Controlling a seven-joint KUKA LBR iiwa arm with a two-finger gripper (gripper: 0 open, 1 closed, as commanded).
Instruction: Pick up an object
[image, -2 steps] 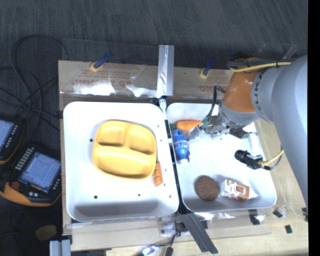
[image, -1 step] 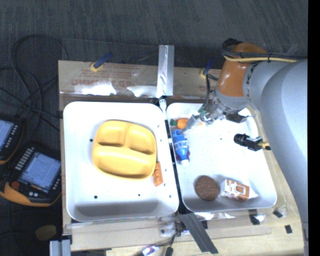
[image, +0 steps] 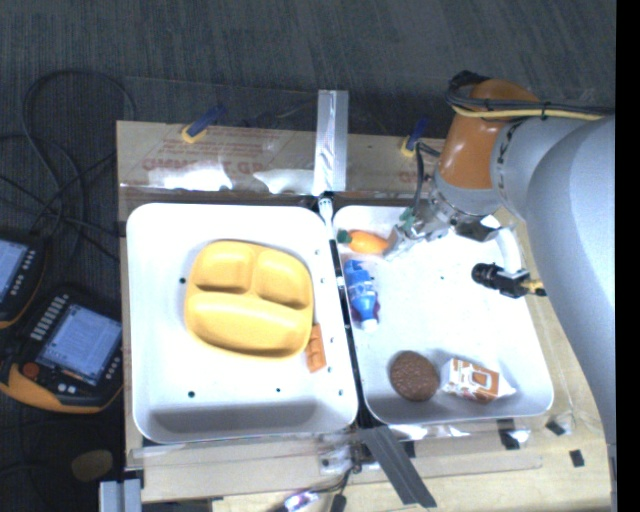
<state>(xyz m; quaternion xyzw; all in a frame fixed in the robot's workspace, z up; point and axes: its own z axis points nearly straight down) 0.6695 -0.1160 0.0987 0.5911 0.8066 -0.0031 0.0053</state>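
My gripper (image: 408, 232) hangs low over the far left part of the right bin (image: 520, 335), its tip just right of a small orange object (image: 369, 241) lying by the bin's far wall. A blue and white tube (image: 361, 291) lies along the bin's left wall below that. Near the front sit a brown round cookie (image: 412, 374) and an orange and white packet (image: 472, 379). A yellow divided plate (image: 249, 296) fills the middle of the left bin (image: 160, 400), with a small orange piece (image: 316, 350) at its right edge.
A metal post (image: 331, 140) stands behind the divider between the bins. The grey arm (image: 570, 200) covers the right bin's far right corner. A black fitting (image: 498, 277) sticks out over that bin. Pendants and cables lie on the floor at left.
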